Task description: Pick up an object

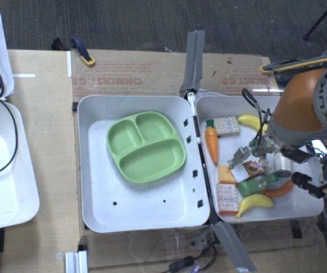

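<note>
The pincer (244, 155) is hanging low in the right bin (299, 212), among the food items; whether it is apart or together cannot be told. Lying around it are one carrot (211, 143), two bananas (253, 203), one green bottle (258, 183), one speckled box (226, 126) and one red-and-white packet (227, 198). The left bin (89, 169) is holding one green divided plate (146, 147). Both bins are sitting on the desk (44, 84).
</note>
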`<state>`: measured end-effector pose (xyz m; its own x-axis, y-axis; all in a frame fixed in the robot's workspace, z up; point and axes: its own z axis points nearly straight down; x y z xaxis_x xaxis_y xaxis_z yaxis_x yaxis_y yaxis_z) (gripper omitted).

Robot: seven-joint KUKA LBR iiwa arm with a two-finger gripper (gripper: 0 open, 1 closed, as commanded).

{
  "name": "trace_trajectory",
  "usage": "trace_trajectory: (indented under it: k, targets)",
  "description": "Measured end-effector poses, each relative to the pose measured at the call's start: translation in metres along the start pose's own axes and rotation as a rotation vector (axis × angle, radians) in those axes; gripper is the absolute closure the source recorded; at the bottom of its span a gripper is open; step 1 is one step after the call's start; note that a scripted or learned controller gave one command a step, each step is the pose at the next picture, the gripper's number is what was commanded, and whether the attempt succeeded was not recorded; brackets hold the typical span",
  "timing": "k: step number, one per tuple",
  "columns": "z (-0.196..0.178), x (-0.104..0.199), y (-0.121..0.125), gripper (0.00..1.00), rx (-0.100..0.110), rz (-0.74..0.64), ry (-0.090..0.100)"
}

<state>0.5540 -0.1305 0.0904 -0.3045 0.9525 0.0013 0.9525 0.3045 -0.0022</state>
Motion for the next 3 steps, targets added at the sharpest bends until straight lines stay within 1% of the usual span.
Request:
trace_trajectory:
  k: [1, 2, 3]
  targets:
    - [-0.008, -0.001, 0.000, 1.00, 0.001, 0.004, 0.001]
    - [-0.086, -0.014, -0.031, 1.00, -0.001, -0.055, -0.002]
    - [-0.138, 0.002, 0.049, 1.00, -0.001, -0.024, -0.002]
